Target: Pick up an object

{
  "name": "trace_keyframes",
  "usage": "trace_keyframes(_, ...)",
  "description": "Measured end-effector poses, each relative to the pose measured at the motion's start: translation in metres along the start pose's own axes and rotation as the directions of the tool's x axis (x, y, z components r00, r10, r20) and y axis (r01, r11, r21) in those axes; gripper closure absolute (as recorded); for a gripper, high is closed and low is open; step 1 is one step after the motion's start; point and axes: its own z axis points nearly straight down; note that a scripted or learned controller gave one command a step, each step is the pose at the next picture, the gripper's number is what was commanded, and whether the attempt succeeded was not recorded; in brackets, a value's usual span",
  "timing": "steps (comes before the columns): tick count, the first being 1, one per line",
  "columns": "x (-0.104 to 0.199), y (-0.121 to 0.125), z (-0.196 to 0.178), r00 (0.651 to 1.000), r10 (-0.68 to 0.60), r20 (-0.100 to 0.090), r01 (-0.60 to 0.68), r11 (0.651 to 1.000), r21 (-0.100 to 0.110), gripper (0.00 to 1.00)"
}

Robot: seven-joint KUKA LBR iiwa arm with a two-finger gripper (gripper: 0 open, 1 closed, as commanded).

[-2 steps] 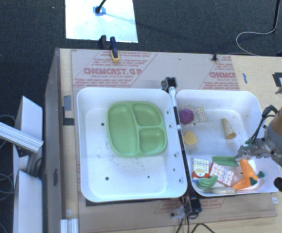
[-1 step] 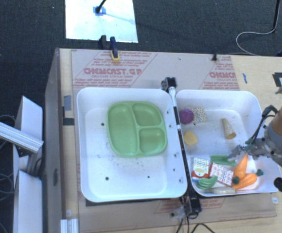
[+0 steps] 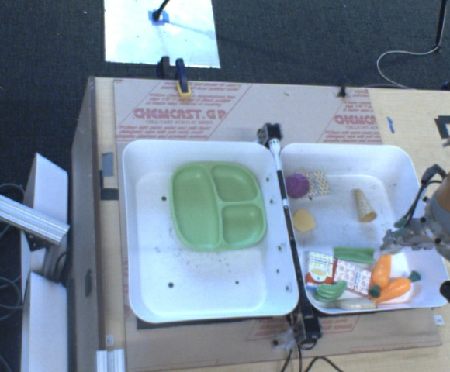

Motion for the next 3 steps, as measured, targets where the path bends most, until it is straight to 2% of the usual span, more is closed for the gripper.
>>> trace_keyframes(1, 0.115, -0.002, -0.059, 1.0, -0.002, -0.003, 0.002, 1.0, 0.01, 1.0)
trace_keyframes(2, 0.114, -0.003, -0.058, 1.0, 0.0, -0.001, 0.0, 1.0, 0.01, 0.0)
trace_keyframes(3, 0.059, 0.043, 0.025, 1.0, 0.001, -0.001, -0.001, 1.0, 0.011, 0.0)
